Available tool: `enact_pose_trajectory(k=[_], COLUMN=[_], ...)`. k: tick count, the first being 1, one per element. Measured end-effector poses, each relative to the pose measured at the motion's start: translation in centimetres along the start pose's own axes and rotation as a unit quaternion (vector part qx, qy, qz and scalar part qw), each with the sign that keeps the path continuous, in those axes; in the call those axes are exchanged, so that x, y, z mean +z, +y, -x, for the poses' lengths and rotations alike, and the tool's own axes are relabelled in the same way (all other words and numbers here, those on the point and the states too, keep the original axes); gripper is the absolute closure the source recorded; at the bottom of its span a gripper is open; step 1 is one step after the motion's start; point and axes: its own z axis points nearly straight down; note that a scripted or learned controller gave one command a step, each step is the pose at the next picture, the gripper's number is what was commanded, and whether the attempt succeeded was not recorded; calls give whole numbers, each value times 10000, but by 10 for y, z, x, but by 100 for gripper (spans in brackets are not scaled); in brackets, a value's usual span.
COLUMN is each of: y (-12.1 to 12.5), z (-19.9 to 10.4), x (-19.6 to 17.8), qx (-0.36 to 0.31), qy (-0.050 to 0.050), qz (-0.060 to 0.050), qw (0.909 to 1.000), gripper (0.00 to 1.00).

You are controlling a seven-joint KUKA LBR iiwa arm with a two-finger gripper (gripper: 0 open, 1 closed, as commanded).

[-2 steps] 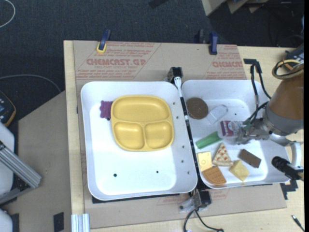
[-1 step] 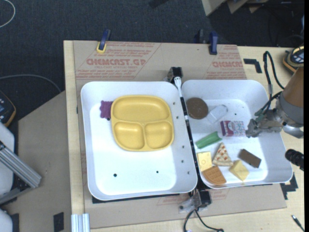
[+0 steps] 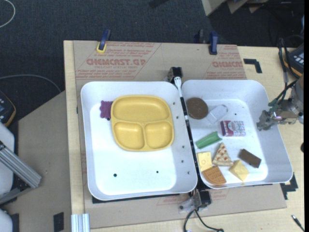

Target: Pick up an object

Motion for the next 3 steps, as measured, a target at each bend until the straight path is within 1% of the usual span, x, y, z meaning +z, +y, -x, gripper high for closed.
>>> enact_pose_trajectory(k=[1, 2, 3], y=[1, 2, 17], z=[0, -56, -110], x=[-8, -1, 7], qx=[-3, -21, -27], qy=[6, 30, 30], qz=[-17, -47, -48], qw=[10000, 10000, 10000], gripper=[100, 100, 100])
